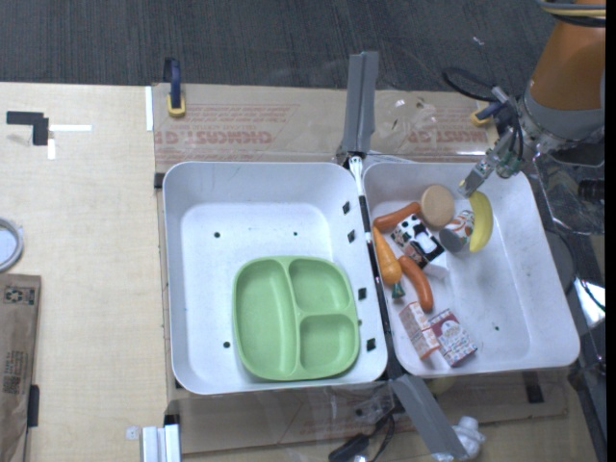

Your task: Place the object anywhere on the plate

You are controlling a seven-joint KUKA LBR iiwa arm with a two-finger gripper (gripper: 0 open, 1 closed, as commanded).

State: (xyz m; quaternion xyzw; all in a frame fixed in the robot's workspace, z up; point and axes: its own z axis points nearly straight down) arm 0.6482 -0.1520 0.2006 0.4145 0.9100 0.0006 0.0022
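Observation:
A light green plate [294,316] with three compartments lies in the left bin [192,258], toward its front. The right bin [520,306] holds a pile of toy items: a yellow banana [480,221], a tan round piece [438,203], an orange carrot [388,258], two red-orange sausages [418,284], a black-and-white figure [416,237] and two small red-and-white cartons [438,333]. My gripper [484,174] hangs over the right bin's back right corner, just above and behind the banana. Nothing shows in its grasp.
A grey divider bar [361,104] rises between the bins at the back. A blue-and-yellow clamp [173,89] sits on the cardboard behind the left bin. A tape roll [8,246] lies at the far left of the bench. Cables run along the right side.

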